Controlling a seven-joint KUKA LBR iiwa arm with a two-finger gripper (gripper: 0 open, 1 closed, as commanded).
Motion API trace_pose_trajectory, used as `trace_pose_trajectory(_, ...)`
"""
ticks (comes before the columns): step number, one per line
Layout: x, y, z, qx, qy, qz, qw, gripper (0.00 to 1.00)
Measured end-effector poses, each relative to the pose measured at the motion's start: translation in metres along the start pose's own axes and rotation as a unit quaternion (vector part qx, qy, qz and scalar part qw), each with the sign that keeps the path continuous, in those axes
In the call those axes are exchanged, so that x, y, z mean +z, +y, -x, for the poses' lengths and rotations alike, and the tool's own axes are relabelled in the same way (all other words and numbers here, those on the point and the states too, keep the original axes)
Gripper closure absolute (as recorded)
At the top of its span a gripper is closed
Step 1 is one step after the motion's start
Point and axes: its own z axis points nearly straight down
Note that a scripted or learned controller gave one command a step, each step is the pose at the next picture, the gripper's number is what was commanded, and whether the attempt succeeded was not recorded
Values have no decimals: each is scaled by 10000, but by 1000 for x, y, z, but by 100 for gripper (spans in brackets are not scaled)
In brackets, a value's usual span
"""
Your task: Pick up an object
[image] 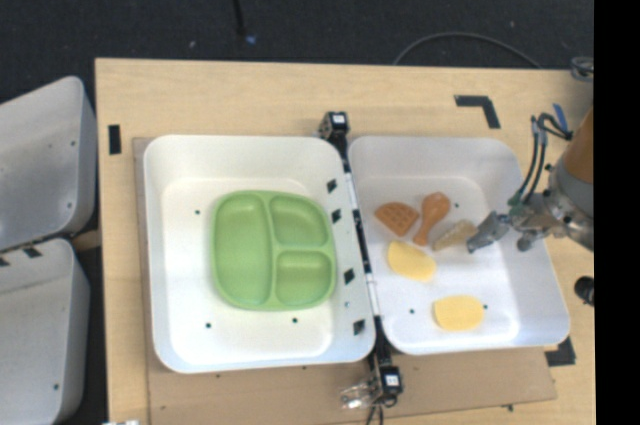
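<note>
The right bin [520,303] holds several toy foods. A brown waffle piece [397,217] and a drumstick [432,213] lie near its middle, and a tan piece [455,235] lies just right of them. Further forward are a yellow piece [411,262] and a yellow oval [459,313]. My gripper [507,237] reaches in from the right edge and hangs low over the bin's right half. It is open, with nothing between its fingers. Its left finger [487,234] ends close beside the tan piece.
The left bin [170,313] carries a green divided plate [272,249]. A black-clipped divider [352,233] separates the bins. Cables [540,148] trail by the arm at the right. White chairs [40,163] stand left of the bench.
</note>
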Motion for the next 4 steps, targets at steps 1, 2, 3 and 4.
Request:
trace_pose_trajectory(1,46,-9,2,-2,-2,1,10000,0)
trace_pose_trajectory(2,33,-7,3,12,-12,38,10000,100)
trace_pose_trajectory(3,-12,-11,7,16,-14,46,10000,100)
trace_pose_trajectory(4,-56,-9,8,-19,-15,50,10000,100)
